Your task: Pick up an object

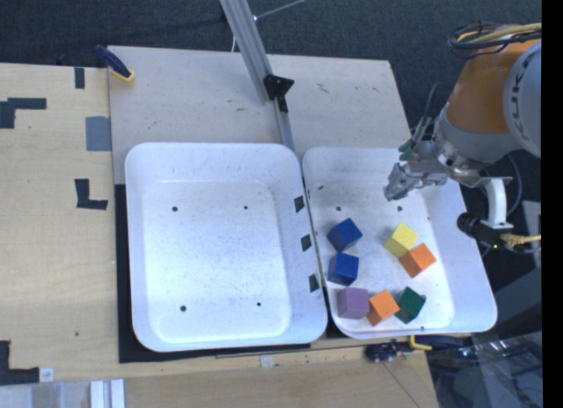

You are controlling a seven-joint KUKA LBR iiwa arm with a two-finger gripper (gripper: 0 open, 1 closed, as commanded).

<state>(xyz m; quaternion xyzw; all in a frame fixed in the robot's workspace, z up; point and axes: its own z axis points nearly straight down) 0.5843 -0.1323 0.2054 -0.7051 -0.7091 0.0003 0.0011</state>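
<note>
Objects: seven small blocks in the right bin [457, 305] (lower right of frame), e.g. yellow block [401, 239], orange block [419, 258].
Gripper [396, 188]: above the yellow block; finger state cannot be told.

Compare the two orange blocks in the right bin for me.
The orange block beside the yellow cube sits nearer the bin's right wall and higher in the view; the orange block between the purple and green blocks lies near the front wall. The first touches one neighbour, the second is flanked by two. Both are small, orange and cube-like.

No readable text (or labels).
</note>
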